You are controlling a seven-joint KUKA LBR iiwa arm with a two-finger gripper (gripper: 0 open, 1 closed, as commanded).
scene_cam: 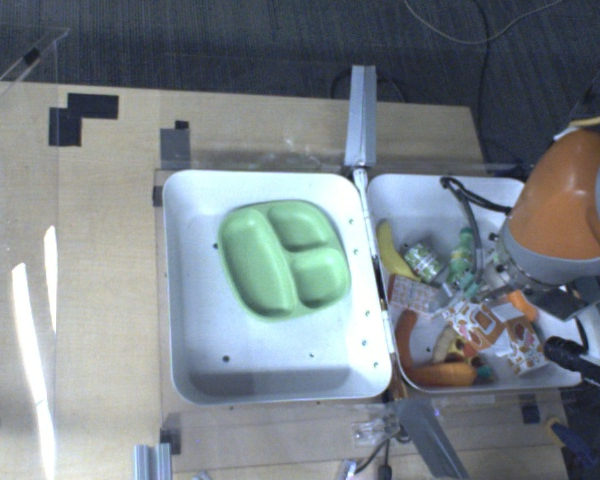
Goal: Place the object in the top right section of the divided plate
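- the divided plate (285, 258), pale green, sits near the middle of the left bin (195, 368), turned a little, with nothing in any of its sections; its top right section lies toward one o'clock of the plate's centre.
- the right bin (420, 190) holds a jumble: a yellow banana (387, 253) along its nine o'clock wall, a small can (421, 262) just beside it, printed packets (477, 326) and an orange piece (443, 374) toward six o'clock. the task does not say which of these is the object, so i judge it is one among this pile, not yet picked out.
- the arm (565, 208) leans in from three o'clock, its orange band over the right bin's far side.
- the gripper (480, 273) is down among the clutter; i cannot tell how it is set or whether it has anything.
- judged from this, the task is at the picking step: nothing has reached the plate.
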